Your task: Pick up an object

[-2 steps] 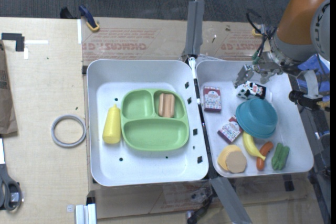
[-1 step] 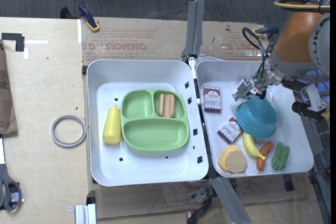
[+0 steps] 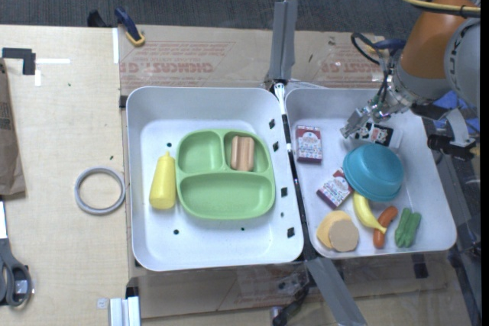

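So here's where I'm at: the gripper (image 3: 356,124) is hanging over the back of the right bin (image 3: 435,240), coming in from the right side. I honestly can't tell from this angle whether it's spread or pinched, it's just a grey blob of metal from up here.

Right beside it, toward the arm, there's a small black-and-white box (image 3: 382,135), pretty much touching or tucked under the wrist. If I had to guess what gets picked, that's it. It sits just right of the tip, with its long side running roughly left-right across the bin, I think.

Next nearest options: the red card box (image 3: 309,143) off to the left of the tip, and the blue bowl (image 3: 374,172) just in front of it, toward the camera. The banana (image 3: 367,213), carrot (image 3: 385,224) and green pepper (image 3: 407,227) are all further forward at the near wall.

Left bin (image 3: 145,164) has the green tray (image 3: 221,195) with a hot dog (image 3: 241,153), well apart from the arm.
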Controlling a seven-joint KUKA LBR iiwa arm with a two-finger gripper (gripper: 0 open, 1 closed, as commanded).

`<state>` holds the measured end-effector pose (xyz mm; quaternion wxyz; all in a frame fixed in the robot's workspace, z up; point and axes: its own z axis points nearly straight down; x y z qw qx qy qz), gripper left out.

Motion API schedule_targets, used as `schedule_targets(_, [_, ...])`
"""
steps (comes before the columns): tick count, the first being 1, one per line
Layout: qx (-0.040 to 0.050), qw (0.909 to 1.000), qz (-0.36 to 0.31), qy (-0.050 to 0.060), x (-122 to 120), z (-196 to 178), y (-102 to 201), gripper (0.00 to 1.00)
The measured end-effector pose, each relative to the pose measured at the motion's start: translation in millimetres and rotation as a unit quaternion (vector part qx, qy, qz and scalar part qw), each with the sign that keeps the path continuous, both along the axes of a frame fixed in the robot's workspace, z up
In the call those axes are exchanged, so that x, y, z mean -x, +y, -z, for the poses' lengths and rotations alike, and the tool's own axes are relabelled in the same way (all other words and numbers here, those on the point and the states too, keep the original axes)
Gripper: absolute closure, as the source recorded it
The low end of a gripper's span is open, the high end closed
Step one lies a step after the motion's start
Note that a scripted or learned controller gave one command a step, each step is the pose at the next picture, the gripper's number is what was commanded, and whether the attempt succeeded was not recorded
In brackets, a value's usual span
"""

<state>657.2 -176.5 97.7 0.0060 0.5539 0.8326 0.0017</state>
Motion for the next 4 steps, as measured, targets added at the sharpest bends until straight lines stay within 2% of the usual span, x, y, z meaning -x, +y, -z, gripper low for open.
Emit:
schedule_targets(1, [-0.0015,0.9998,-0.021,0.006,-2,-90,-2,0.00])
schedule_targets(2, [-0.0010,0.9995,-0.033,0.005,2,5,-12,0.00])
schedule_targets(3, [-0.0013,0.9995,-0.032,0.005,2,-4,-13,1.00])
schedule_targets(4, [-0.0013,0.9943,-0.107,0.006,31,-10,-15,1.00])
